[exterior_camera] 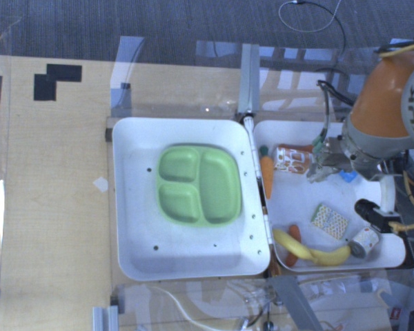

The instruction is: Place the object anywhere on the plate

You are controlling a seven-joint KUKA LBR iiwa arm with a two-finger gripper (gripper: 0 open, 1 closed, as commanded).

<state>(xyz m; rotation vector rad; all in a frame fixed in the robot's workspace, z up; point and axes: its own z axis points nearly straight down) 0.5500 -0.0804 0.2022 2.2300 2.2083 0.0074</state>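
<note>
Nearest the camera, below the claw (322,165) in the view, a banana (310,249) lies along the front wall of the right bin (393,254), with a small red item (294,233) touching its upper side. Just right of the banana sit a small can (364,241) and a patterned packet (329,221), both well below the claw and apart from it.

Level with the claw, a printed carton (293,159) lies just to its left, and a carrot (266,174) rests farther left against the bin's dividing wall. A blue piece (348,177) shows just right of the claw. The claw hangs low over the right bin, beside the carton, a position suited to a pick attempt. Whether its fingers are spread or closed cannot be told, and nothing is visibly between them.

Which object the task intends is not determinable; all candidates lie in the right bin. The green plate (197,185), three-sectioned, sits well left of the claw at the middle of the left bin (134,254), its flat sections offering ample landing area.

Beyond the claw, the grey arm (390,116) with its orange band rises toward the far right, and cables (310,12) trail across the floor past the surface (48,185).
</note>
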